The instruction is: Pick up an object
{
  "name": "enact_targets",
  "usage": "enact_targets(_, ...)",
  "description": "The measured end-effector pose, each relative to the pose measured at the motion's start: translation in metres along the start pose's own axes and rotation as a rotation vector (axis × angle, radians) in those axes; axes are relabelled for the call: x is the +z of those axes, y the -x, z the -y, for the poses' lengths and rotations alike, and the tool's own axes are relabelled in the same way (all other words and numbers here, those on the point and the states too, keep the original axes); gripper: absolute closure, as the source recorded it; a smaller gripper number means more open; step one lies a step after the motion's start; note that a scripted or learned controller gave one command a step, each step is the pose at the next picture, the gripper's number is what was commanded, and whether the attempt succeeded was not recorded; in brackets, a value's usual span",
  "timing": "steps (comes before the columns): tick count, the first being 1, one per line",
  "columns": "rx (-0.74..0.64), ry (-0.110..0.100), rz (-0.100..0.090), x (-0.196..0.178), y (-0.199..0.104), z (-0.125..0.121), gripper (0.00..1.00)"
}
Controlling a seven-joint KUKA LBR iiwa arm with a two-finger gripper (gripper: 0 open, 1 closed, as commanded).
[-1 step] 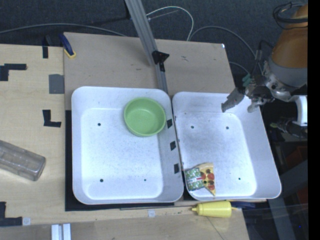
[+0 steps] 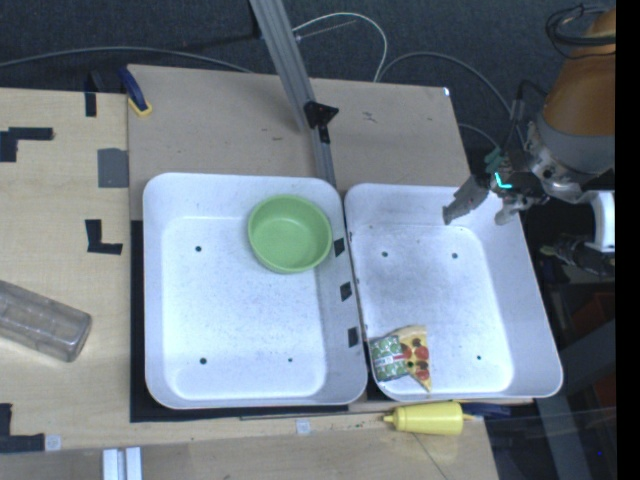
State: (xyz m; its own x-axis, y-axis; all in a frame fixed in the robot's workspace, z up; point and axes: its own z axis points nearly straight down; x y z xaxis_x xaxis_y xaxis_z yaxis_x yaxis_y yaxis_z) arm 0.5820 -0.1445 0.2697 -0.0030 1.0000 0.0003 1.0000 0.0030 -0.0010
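In the bins: one green bowl (image 2: 290,232) | one snack packet (image 2: 401,355) | pincer (image 2: 482,204) apparently released, grasping nothing

Bowl (image 2: 290,233) in left bin (image 2: 175,298); packet (image 2: 401,356) in right bin (image 2: 500,298), near corner.

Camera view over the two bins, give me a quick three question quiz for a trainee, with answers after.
1. True or false: the green bowl sits in the left bin.
2. Where in the right bin does the snack packet lie? A) far corner by the arm B) near corner by the divider C) dead centre
3. Fill in: the yellow bottle lies ___ the bins, on the bench by the right bin's near edge.

Key: 1 true; 2 B; 3 outside. The gripper hovers over the right bin's far edge, away from the packet.
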Motion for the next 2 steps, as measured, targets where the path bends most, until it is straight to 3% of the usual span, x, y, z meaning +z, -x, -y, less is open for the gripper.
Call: enact_targets(2,0.002,-0.008,0.0,0.111,0.004,-0.005,0.0)
